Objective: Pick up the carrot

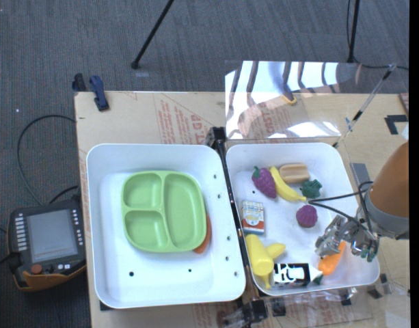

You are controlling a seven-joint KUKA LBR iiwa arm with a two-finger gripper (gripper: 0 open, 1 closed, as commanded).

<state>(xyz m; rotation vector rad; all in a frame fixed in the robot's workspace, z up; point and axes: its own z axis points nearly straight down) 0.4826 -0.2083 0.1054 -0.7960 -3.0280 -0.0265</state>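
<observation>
We read the scene from the near edge up. R bin (346,166), 6 o'clock wall: black/white carton (291,274) lying flat, yellow bottle (262,255) just beside it at its 10 o'clock. Carrot (331,262) sits at the bin's 4–5 o'clock corner, orange w/ green tip toward the carton, lying on the bin floor. Gripper (346,238) is directly over/against the carrot's 12–1 o'clock end; metal fingers splayed somewhat, but we can't tell how wide the gap is or whether the carrot is actually pinched, as the view's too blurry there. Arm w/ orange band (400,176) comes in from 3 o'clock.

Mid bin: small juice box (253,216) near the L wall, purple round fruit (306,216) at its 3 o'clock, well apart. A thin dark cable runs from the gripper toward the bin centre.

Far half: purple grapes (264,182), banana (286,185) just beside them, hot-dog bun (294,172) and broccoli (311,187) clustered near 12 o'clock.

L bin (100,162): green divided plate (164,211) at centre, orange item (204,241) poking out under its 4 o'clock rim.

Off bench at 9 o'clock: teach pendant (48,241) on the floor. Blue clamp (98,91) at the bench's 11 o'clock corner.
</observation>
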